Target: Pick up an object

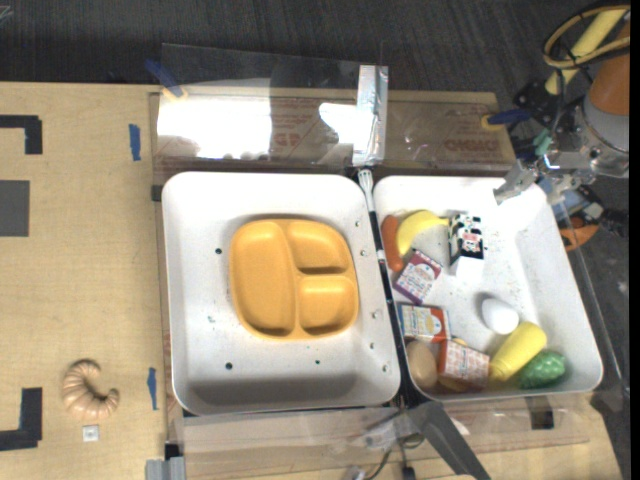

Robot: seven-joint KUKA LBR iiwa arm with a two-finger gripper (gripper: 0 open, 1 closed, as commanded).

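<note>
Gripper at upper right corner of right bin, above rim; jaws too small and blurred to tell spread or pressed. Nothing seen between them.

Right bin crowded: banana, small black-and-white carton, snack packets, white egg, yellow cob touching green piece.

Left bin carries yellow divided tray.

Croissant on surface, well apart from both bins.
</note>
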